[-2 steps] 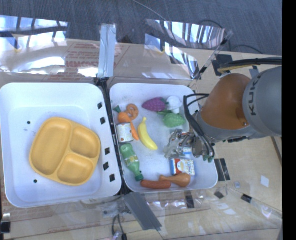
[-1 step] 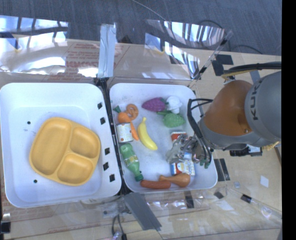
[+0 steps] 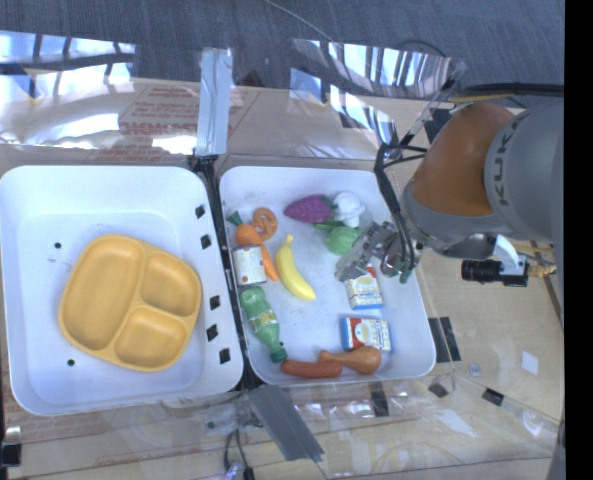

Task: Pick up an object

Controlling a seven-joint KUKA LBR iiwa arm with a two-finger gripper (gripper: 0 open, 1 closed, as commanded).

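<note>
The gripper (image 3: 376,253) hovers over the right bin (image 3: 408,313), partly hiding a small carton (image 3: 364,291). Its grasp cannot be told; the metal parts blur together.

Dark letters "KU", the start of a brand name, stand on the grey arm housing (image 3: 529,173), to the right of and above the gripper (image 3: 376,253); red print on the cardboard sheet (image 3: 166,118) far to the gripper's upper left is too blurred to read
</note>
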